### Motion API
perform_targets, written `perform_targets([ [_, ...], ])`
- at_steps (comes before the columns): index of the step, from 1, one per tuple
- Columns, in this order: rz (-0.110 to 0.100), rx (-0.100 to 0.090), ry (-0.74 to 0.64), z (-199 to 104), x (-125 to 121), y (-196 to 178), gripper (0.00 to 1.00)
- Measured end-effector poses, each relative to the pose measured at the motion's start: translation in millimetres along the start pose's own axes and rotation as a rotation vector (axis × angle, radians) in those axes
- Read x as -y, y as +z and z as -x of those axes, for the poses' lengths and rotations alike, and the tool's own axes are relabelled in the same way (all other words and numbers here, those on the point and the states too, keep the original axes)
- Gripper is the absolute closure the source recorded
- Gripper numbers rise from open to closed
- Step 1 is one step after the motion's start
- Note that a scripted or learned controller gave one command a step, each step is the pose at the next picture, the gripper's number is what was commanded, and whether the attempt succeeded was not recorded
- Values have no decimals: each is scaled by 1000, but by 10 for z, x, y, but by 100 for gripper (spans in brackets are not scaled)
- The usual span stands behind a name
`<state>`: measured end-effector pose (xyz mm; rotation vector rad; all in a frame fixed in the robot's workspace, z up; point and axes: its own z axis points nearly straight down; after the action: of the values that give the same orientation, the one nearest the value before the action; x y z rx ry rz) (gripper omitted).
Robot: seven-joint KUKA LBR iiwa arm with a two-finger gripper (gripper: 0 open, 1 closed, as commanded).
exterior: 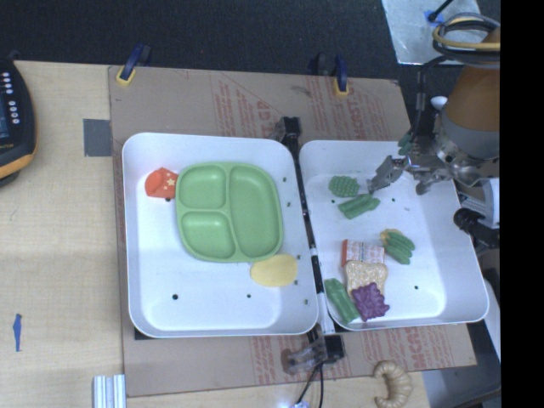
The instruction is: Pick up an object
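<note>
Even overhead light, soft shadows, slightly soft focus

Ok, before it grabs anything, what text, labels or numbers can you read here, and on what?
Cardboard sheet under the bins: faint red printing, too blurred to read.
Black and orange device at the left edge: buttons and a screen, nothing legible.
Red toy in the left bin: a yellow star, no words.
</note>
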<state>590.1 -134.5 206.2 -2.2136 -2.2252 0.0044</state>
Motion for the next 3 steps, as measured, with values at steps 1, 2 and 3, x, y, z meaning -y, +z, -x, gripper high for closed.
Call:
perform_targets([
  [1,-10,-1,4,472,362,1213,0],
  [2,-1,1,-2,464,327,1042,100],
  [3,0,-2,3,432,831,439,100],
])
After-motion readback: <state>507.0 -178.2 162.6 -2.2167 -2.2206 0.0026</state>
